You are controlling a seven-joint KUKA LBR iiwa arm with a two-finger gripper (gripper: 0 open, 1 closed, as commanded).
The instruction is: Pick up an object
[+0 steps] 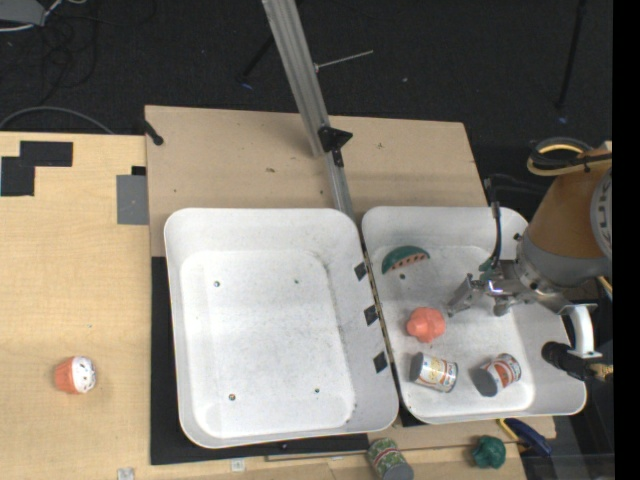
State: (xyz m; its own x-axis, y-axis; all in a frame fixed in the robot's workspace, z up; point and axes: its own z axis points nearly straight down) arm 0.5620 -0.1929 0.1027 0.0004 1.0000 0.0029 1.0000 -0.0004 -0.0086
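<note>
Overhead: arm (570, 223) reaching from right, hand (478, 293) low in right bin (455, 408), fingers spread, gripping nothing. Nearby: lumpy red object (426, 324) just beside; watermelon slice (405, 259); two small cans (434, 372), lying. Left bin (265, 230) white, speckled. Table (250, 158) tan board.

Counts of the things seen on and around the bench

Two white bins (262, 230) are seen; four things are counted in the right bin: one watermelon slice (406, 259), one red ball (426, 324) and two cans (435, 372). Outside the bins, one orange ball (75, 375), one further can (386, 458) and one green lump (489, 452) are counted.
</note>
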